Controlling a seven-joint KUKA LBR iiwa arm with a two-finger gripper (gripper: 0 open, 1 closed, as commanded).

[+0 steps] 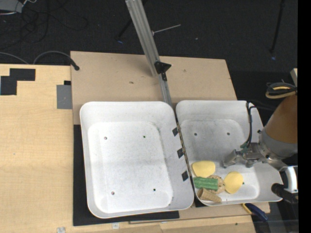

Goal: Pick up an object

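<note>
The gripper (232, 160) sits low in the right bin (214, 111), reaching in from the right; whether its jaws are wide or narrow I cannot tell. Just near of it lies a yellow lemon-like object (233, 182), apart from the tips

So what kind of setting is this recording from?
Most likely a robotics lab bench set up for bin picking. Two shallow white bins, the left bin and the right bin, sit on a plywood board, loose cables lie on the dark floor, and the gripper reaches into the right bin.
</note>
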